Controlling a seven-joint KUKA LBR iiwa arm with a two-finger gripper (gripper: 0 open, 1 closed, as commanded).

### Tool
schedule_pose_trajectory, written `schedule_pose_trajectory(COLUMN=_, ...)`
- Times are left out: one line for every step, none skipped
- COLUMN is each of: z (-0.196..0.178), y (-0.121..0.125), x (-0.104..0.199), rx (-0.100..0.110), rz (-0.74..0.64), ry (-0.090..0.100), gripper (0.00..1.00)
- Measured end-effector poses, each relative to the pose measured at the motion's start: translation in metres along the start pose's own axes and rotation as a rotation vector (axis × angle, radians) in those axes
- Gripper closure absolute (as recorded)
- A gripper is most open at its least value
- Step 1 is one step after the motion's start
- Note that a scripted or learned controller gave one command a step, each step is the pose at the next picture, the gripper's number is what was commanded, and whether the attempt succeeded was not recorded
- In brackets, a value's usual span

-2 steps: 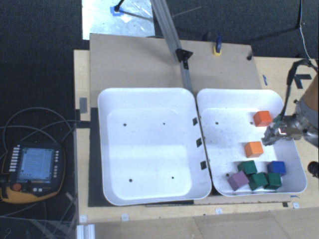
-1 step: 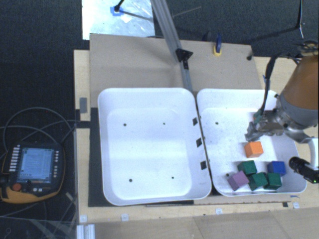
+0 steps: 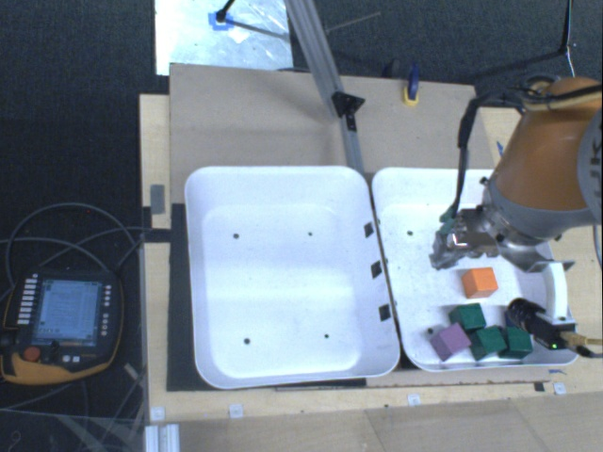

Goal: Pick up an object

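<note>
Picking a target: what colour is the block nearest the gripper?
Orange block, just below the gripper in the right bin; camera view.

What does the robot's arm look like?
The arm is fat and round, with a big orange band over a grey part. A black cable runs down beside it. At its tip sits a small, shiny grey metal end effector.

Teach pendant (image 3: 62,328) left of bench; blue clamp (image 3: 411,87) at bench's far edge.
</note>
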State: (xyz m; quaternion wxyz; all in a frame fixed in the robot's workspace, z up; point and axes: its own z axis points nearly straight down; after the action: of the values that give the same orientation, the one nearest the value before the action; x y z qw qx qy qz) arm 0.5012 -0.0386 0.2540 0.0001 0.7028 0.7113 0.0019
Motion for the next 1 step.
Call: schedule_pose_trajectory(z=0.004, y=0.0132, x=0.0573, rx=0.001, rz=0.001, ry=0.0, gripper=1.0)
